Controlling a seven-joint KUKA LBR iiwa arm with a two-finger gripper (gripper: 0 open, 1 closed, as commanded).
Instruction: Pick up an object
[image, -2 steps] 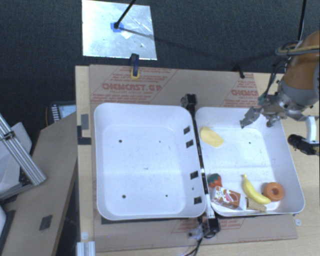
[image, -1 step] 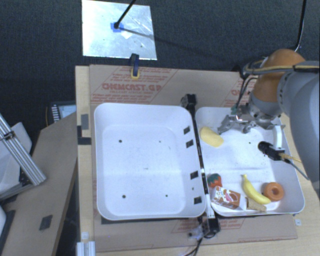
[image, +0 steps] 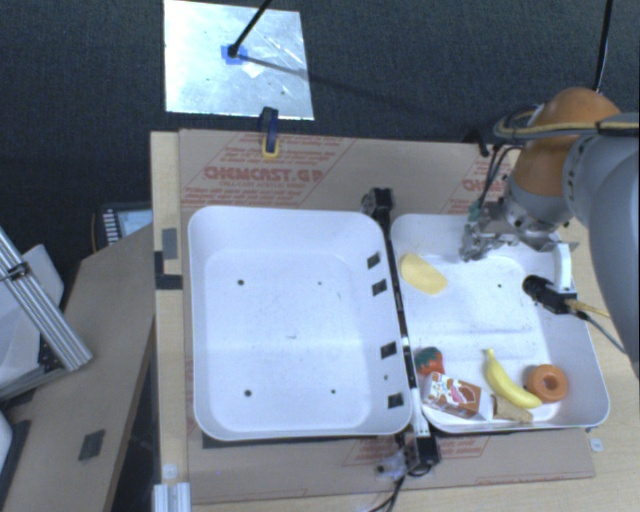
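Claw (image: 478, 243) hangs over the right bin's (image: 585, 330) far edge; I cannot tell its state. I see the yellow block (image: 423, 274) near it, banana (image: 507, 379) by the front.

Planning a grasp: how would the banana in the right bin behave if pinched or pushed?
The banana is curved and smooth, so it may pivot or slip. It looks like a light, stiff toy. It lies beside the orange ring, which a push might bump.

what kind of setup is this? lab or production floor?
Most likely a lab grasping test bench: two shallow white plastic bins side by side on a cardboard sheet, toy items such as a yellow plastic banana in the right one, and a grey arm's gripper over that bin.
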